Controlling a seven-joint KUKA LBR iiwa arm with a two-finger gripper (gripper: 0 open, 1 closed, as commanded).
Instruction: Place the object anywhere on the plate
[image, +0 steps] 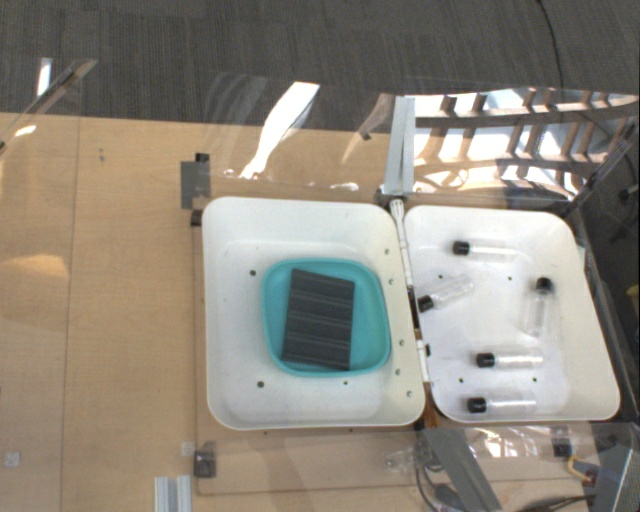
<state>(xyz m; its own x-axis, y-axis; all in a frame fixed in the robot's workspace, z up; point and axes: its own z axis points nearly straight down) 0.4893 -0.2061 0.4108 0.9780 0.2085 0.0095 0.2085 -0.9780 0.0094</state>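
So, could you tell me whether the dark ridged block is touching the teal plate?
Touching. The camera view shows the dark ridged block lying flat inside the teal plate, resting on its surface.

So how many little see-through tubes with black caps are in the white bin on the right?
5 tubes in the right bin: top, left edge, right side, lower middle, bottom. None seems hidden.

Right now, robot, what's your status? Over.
Dark ribbed rectangular block lies flat on the teal square plate, left white bin. Five clear black-capped tubes in right bin.
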